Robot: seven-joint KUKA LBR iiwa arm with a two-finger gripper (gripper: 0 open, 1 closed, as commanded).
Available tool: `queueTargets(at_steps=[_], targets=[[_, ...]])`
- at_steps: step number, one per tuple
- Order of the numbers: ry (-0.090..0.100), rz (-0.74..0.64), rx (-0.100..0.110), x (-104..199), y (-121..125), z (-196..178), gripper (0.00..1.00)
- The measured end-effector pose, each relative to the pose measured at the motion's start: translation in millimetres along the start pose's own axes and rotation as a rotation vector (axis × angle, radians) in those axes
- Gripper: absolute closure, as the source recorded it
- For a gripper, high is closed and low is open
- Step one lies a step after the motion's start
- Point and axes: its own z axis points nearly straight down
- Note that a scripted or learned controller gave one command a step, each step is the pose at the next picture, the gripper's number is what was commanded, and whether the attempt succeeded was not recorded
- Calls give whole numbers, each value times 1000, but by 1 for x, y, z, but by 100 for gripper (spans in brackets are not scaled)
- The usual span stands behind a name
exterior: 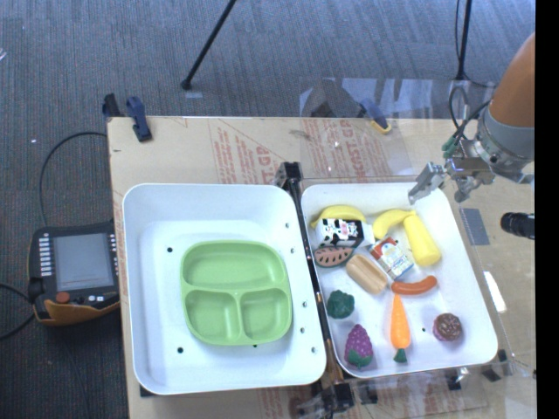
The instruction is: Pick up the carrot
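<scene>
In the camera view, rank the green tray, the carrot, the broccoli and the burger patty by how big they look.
1. green tray, by far the largest.
2. carrot, long and thin.
3. broccoli and burger patty look about alike; I would not rank them.
All lie in the bins at similar depth, so nearness hardly matters.

The two shallow white plastic bins (pixel 140 234) look smooth with a soft sheen. The green three-compartment plastic tray (pixel 236 299) is matt. The orange plastic carrot (pixel 399 319) and long yellow plastic banana (pixel 420 239) look smooth and slightly glossy. The brown cardboard-like bench (pixel 218 151) is dull with red print. The grey metal gripper (pixel 430 182) gleams faintly.
</scene>
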Motion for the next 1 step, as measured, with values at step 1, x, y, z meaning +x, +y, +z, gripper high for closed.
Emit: queueTargets(at_steps=[1], targets=[[4, 22, -21, 13, -39, 124, 0]])
